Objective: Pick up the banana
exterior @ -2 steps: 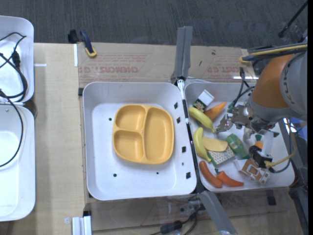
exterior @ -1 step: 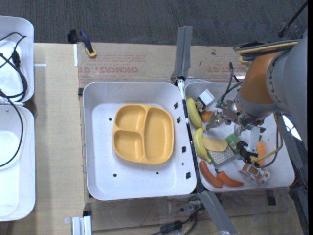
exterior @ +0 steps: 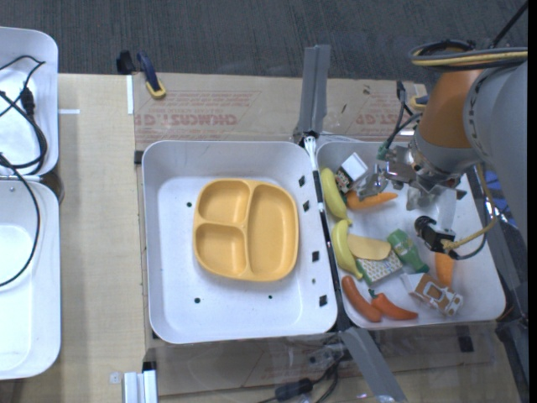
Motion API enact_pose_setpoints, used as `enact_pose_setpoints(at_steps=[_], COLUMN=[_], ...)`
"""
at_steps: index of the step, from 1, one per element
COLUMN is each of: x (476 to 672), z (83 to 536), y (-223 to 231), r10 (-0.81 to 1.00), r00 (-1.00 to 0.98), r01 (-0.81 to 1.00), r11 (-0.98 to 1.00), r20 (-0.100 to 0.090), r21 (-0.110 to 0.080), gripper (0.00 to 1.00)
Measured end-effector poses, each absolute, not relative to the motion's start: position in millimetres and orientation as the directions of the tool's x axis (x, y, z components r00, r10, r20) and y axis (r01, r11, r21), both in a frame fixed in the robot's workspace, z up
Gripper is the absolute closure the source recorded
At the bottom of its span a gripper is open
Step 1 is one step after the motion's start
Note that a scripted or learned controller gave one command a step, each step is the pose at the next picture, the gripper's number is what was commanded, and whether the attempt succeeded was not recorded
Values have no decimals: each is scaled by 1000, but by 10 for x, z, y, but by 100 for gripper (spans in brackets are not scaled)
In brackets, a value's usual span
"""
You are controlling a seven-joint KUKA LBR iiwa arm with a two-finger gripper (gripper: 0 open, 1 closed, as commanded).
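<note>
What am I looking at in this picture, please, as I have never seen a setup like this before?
This is a single camera fixed above a bench, looking down at a slant. The grey and orange machine on the right is a robot arm; its tool hangs over the right bin, and I cannot tell whether it grips anything. That bin holds toy food: two bananas along its left side, a carrot, red peppers and other small items. The left bin holds a yellow divided plate. The arm is meant to pick up a banana.
</note>
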State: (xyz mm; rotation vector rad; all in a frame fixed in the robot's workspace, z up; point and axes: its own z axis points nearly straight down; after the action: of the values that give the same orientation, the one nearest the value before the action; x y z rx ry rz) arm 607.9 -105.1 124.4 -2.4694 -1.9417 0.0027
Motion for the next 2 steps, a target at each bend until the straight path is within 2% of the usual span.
enact_pose_setpoints(at_steps=[1, 2], x=[6587, 5563], z=[919, 1190], y=[-1324, -1761], r10=[914, 896], r00=[406, 442], r01=[914, 897], r11=[-406, -442], r20=[-2, 30], r21=[-1, -7], gripper=[0, 0])
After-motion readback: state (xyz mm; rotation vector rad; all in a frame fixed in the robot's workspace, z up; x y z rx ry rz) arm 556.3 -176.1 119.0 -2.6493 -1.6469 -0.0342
